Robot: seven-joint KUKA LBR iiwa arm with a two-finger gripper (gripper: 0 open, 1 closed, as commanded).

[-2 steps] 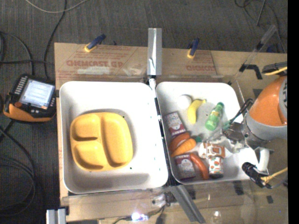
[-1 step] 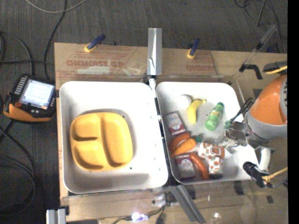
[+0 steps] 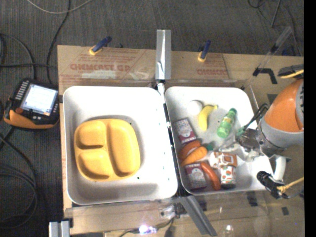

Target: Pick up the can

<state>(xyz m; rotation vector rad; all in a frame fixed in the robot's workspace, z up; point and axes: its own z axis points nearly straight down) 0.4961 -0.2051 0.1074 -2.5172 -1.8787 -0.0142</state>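
Just left of the banana point(image 3: 206, 116), the purple-labelled can point(image 3: 183, 129) is resting, likely stiff, light and slick, best pinched across its middle, while the hand point(image 3: 246, 142) is hovering right of the banana, its opening impossible to tell.

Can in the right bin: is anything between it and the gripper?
Yes. The gripper is at the bin's right side. The green bottle and carrots lie between it and the upper can; the cartons and sausage screen the lower can.
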